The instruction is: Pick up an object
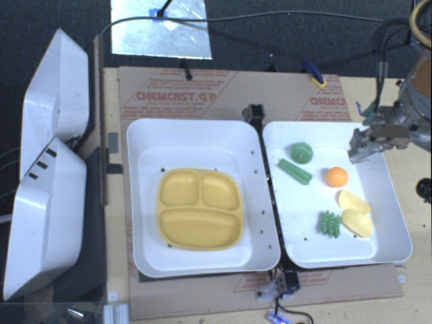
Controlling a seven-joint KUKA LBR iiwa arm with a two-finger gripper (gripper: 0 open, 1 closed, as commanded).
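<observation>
Hovering: tool (pixel 359 148) over right bin's (pixel 385 248) far right edge, fingers' state unclear | orange (pixel 337 176) just near-left of it, likeliest target | tray (pixel 200 208) in left bin (pixel 142 248), apart.

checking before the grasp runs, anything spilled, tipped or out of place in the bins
Nothing stands out. The yellow tray lies flat in the left bin, and the toy foods, including the orange ball, sit loose in the right bin.
</observation>
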